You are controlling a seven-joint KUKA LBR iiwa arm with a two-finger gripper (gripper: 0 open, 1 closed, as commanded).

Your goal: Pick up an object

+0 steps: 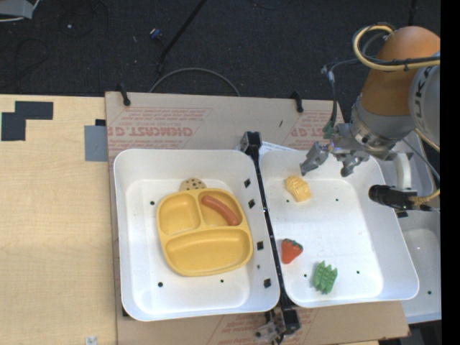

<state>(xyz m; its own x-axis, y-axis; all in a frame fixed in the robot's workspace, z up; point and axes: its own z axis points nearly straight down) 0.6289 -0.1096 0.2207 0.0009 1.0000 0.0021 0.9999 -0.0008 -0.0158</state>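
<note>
My gripper [332, 163] hangs open over the back edge of the right bin [374, 225], its two grey fingers spread with nothing between them. A yellow corn-like toy [297, 188] lies in the right bin just below and left of the fingers. Further toward the front of that bin lie a red strawberry toy [290, 251] by the left wall and a green leafy toy [325, 277]. In the left bin [136, 214] a yellow divided plate [203, 234] holds a sausage [221, 209], and a brown cookie [192, 184] lies behind the plate.
A black divider rail [263, 221] runs between the two bins. A black handle-like part [392, 196] juts over the right bin's right rim. Cardboard [187, 124] lies behind the bins, and a wooden bench top [50, 221] spreads to the left.
</note>
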